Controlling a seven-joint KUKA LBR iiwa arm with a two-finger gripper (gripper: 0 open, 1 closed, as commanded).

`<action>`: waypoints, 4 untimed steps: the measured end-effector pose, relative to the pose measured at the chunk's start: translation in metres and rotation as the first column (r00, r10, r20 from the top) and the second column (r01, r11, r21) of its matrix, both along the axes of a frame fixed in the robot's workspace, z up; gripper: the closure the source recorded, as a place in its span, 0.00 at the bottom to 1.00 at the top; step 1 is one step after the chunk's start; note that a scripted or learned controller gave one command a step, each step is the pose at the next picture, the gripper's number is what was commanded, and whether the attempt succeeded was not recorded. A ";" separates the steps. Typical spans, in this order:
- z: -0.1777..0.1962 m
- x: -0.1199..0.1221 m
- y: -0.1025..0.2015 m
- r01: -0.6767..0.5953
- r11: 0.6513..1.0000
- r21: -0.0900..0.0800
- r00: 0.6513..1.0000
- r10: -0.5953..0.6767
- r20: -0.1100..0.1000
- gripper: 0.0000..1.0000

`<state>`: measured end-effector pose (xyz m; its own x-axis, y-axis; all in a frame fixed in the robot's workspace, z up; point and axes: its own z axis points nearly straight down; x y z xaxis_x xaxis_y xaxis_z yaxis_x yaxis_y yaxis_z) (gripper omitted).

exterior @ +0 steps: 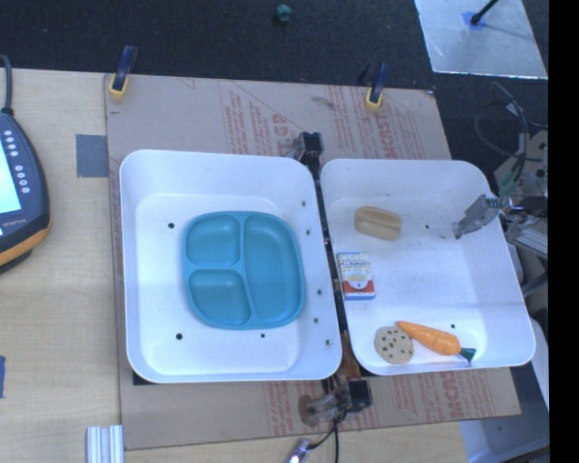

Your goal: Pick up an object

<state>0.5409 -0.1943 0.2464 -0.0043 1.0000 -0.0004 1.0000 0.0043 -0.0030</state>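
In the right bin (482,287) lie a tan bread roll (377,222), a small red and white carton (355,275), a round cookie (394,344) and an orange carrot (432,339). My gripper (471,220) reaches in over the bin's right rim, well right of the bread roll and above the carrot. Nothing shows between its fingers. The arm behind it is cut off at the view's right side.
The left bin (150,278) holds a blue divided plate (243,269). A pendant with a screen (5,186) lies on the bench at far left. Two clamps (122,73) (374,87) hold the cardboard at the back.
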 end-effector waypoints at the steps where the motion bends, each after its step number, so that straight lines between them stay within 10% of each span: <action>1: -0.084 0.063 0.070 -0.002 1.000 0.000 1.000 0.002 -0.003 0.00; 2: -0.155 0.090 0.079 -0.002 1.000 0.000 1.000 0.002 -0.005 0.00; 4: -0.155 0.115 0.093 -0.001 1.000 0.002 1.000 0.001 -0.002 0.00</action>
